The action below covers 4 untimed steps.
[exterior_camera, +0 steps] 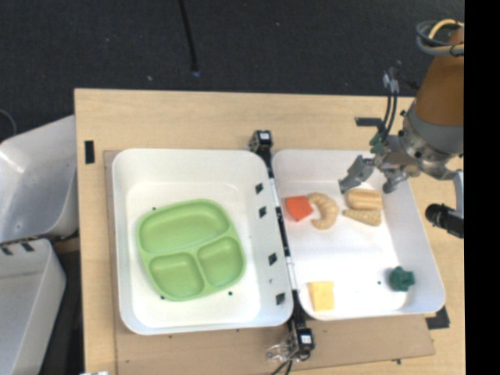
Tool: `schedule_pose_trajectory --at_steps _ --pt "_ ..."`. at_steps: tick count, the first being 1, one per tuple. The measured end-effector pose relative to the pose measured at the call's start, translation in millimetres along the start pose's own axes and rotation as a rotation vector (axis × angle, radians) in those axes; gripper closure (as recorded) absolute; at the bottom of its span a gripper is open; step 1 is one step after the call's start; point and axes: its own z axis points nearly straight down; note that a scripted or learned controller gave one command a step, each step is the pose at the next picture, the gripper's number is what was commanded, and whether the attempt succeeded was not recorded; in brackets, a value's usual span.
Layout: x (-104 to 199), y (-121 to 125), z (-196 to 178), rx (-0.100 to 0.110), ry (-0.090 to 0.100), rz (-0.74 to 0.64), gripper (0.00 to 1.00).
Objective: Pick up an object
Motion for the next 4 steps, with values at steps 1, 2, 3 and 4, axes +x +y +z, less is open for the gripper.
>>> schedule_pose_trajectory --at_steps 1,2,3,4 --pt "0.1 1.7 -5.7 -0.010 -0.001 -0.002 0.00" --pt "5.8 -5.0 52.6 -0.004 -0.001 -0.002 0.00" --pt "-2.3 -3.8 115.2 -0.004 -0.001 -0.001 0.00" --pt "-3.3 -4.3 166.2 -0.005 -0.001 -0.001 0.00"
